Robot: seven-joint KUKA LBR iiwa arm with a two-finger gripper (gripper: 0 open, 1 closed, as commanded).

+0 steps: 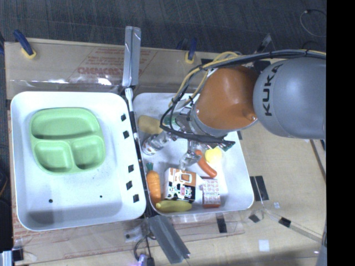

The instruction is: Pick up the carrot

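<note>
Here the pincer (188,158) hangs apart from the carrot (153,185); its spread seemingly can't be told.

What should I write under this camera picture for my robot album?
Robot arm reaches over the right bin near the carrot; a green tray sits in the left bin.

Bench (288,165) bearing two white bins (72,204)

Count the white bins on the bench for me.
2. One bin sits on the left and holds a green divided tray. The other bin sits on the right, touching it, and holds the carrot and other food items; the arm covers part of it.
</note>
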